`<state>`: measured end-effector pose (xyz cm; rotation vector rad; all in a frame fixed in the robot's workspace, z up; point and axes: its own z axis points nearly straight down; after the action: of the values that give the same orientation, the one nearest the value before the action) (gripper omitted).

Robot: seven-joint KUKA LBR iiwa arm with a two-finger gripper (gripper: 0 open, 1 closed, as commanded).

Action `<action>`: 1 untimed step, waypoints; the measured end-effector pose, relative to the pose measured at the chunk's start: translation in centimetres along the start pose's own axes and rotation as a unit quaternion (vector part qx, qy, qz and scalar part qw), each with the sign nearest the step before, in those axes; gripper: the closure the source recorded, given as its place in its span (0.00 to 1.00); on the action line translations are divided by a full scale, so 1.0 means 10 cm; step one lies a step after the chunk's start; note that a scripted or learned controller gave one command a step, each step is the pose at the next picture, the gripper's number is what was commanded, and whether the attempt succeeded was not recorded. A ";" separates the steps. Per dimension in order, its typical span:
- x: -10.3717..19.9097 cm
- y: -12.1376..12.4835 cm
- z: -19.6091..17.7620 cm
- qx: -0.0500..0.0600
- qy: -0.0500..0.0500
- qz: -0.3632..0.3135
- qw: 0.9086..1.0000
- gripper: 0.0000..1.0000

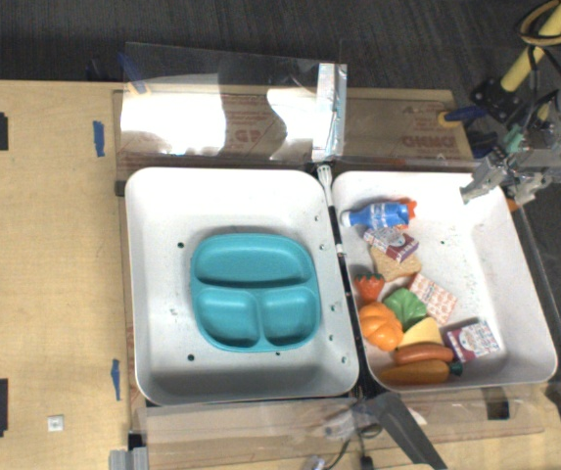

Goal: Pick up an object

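The right bin (500, 282) holds a pile of toy food along its left side. At the top lies a blue bottle (382, 212), with a small carton (389, 237) and a tan cracker (397, 256) below it. Lower down are a red tomato (367, 287), a green pepper (406, 306), an orange fruit (379, 330), a sausage (418, 354), a checked packet (436, 298) and a purple box (472, 340). My gripper (502, 180) hangs over the bin's far right corner, apart from the pile, with nothing seen in it.
The left bin (153, 262) holds a teal divided plate (256, 290). A clear plastic sheet (231, 111) stands behind the bins. Yellow and blue cables (544, 27) hang at the top right by the arm.
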<state>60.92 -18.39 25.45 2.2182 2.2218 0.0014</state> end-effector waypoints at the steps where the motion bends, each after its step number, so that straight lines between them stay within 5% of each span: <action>1: 0.23 0.29 1.34 0.005 0.002 0.000 1.000 0.00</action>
<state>63.81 -16.12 12.02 2.2246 2.2298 -0.0069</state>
